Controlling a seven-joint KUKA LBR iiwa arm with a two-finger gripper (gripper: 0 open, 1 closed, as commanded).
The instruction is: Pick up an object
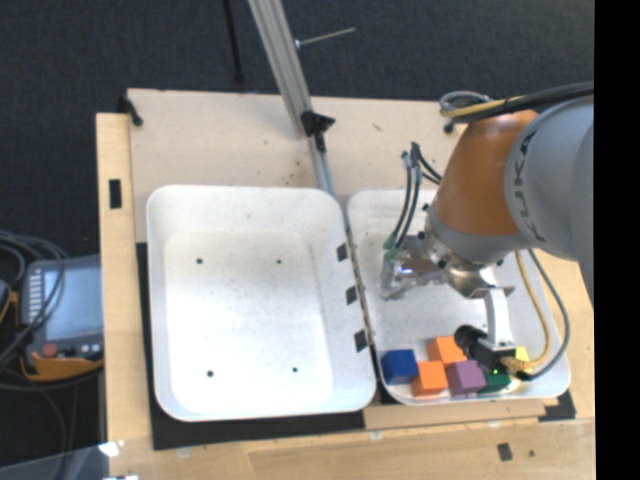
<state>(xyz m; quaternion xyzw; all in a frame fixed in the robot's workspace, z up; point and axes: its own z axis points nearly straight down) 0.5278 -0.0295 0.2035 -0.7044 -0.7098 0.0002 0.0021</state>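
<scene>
Grey with an orange band above the wrist, reaching in from the right as the arm (500, 183) and hanging the gripper (400, 271) low over the bare middle of the right bin (372, 218), close to the wall shared with the left bin (250, 288). Being unable to tell, from this slanting angle, whether clenched or released. Hovering well apart from the blocks clustering along the near edge of the right bin. Finding there a blue block (399, 365) nearest the dividing wall, an orange block (431, 378) just beside it on the right, a second orange block (446, 349) just behind that one, a purple block (466, 376) just beside the first orange one, and something small and green (495, 384) at the right end of the row, partly hidden and too unclear to name. Resting on the bin floor, every one of these. Sitting side by side on a pale wooden bench (200, 138), with a slanting metal rail (285, 48) rising behind.
</scene>
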